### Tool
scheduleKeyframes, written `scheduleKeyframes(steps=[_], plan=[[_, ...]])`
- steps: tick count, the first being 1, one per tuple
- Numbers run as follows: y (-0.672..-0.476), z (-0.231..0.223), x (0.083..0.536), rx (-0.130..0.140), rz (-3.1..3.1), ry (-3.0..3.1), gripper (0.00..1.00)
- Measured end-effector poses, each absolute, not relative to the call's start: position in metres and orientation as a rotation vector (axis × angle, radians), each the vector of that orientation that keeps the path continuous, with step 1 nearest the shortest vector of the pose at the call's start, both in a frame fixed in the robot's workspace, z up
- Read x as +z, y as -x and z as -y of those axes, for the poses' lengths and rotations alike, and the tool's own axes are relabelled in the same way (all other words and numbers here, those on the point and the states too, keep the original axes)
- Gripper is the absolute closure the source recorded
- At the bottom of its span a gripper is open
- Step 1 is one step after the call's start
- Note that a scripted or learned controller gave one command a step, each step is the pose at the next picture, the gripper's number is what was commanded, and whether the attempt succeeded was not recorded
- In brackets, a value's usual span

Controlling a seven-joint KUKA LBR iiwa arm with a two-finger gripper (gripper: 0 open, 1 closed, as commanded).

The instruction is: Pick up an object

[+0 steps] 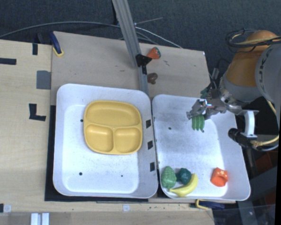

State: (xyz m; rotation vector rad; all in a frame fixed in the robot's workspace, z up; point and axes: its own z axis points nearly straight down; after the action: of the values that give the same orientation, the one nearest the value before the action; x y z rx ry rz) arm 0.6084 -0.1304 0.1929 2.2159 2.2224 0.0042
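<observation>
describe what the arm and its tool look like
The arm enters from the right as a bulky, rounded grey body with a broad orange band above the wrist. Dark cables loop over its top, and a black hose with a white section runs beside it lower down. The tool is small and metallic, silver and grey with dark parts and a speck of green at its base.

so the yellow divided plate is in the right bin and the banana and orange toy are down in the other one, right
Not quite. The camera view shows the yellow divided plate in the left bin, not the right one. The banana and the orange toy lie near the front of the right bin, where the gripper is above a green object.
</observation>
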Motion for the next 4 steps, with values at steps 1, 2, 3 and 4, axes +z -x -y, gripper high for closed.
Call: scheduleKeyframes(steps=[1, 2, 3, 4], plan=[[-0.611, 0.125, 0.256, 0.006, -2.221, -2.215, 1.0], [-0.605, 0.064, 0.259, 0.001, -2.231, -2.215, 1.0], [-0.592, 0.006, 0.248, -0.002, -2.232, -2.216, 1.0], [-0.581, -0.041, 0.241, -0.003, -2.231, -2.216, 1.0]])
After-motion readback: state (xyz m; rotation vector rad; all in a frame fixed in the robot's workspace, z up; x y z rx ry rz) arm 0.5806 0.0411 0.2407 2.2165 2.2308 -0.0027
